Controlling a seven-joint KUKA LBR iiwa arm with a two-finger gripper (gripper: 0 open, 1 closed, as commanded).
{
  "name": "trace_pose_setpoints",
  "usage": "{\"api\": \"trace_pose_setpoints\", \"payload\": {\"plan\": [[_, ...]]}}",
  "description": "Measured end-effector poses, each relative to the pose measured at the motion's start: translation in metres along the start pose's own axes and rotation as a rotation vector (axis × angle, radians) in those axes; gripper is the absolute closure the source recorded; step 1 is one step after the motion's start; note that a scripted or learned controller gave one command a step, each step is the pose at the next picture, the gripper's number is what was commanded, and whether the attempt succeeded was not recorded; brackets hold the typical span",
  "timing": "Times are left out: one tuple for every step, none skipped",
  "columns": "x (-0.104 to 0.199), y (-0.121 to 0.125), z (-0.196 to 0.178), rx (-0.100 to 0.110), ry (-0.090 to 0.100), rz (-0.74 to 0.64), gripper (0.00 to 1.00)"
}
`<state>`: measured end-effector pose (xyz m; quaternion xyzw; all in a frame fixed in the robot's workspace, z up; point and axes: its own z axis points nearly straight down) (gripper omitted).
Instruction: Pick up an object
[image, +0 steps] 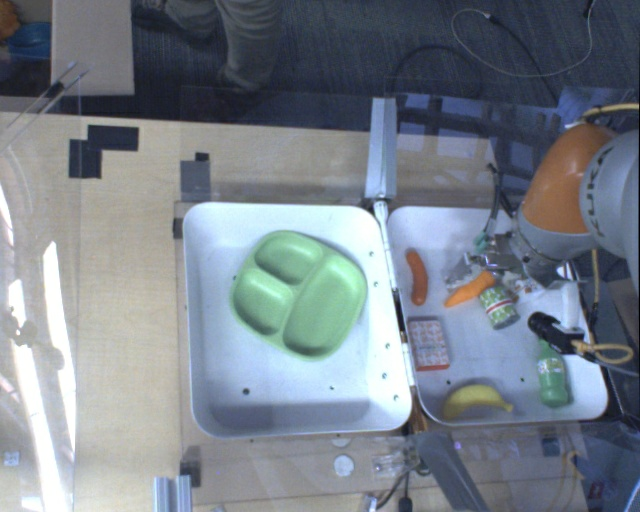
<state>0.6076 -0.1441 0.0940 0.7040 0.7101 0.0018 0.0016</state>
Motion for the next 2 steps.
{"api": "trace_pose_setpoints", "payload": {"plan": [[0.001, 0.003, -0.013, -0.008, -0.001, -0.002, 1.00], [0.032, 0.064, -0.086, -0.004, -0.002, -0.124, 1.00]]}}
